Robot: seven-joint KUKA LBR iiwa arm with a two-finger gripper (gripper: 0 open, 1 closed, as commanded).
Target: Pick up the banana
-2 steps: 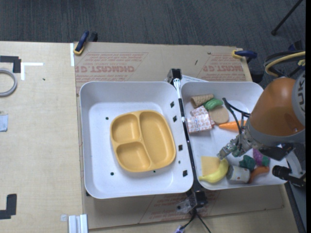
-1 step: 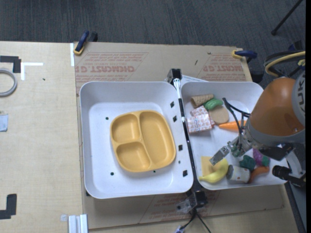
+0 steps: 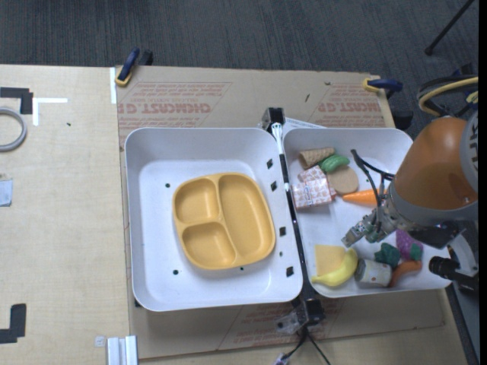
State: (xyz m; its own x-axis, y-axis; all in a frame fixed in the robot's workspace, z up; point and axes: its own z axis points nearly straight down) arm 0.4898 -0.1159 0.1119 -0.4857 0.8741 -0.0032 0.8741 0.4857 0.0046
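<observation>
The banana point(image 3: 337, 272) lies in the right bin point(image 3: 304, 139), in its near-left corner, touching a yellow wedge point(image 3: 329, 256) just behind it. To its right you see a small white and grey can point(image 3: 373, 273). The gripper point(image 3: 364, 230) hangs above the bin, near the banana but apart from it; whether its fingers are released or clenched, you cannot tell. The left bin point(image 3: 144, 204) holds a yellow divided plate point(image 3: 222, 220).

banana point(image 3: 338, 273) yellow | divided plate point(image 3: 223, 220) yellow | bins point(image 3: 144, 226) white | carrot point(image 3: 359, 198) orange
</observation>
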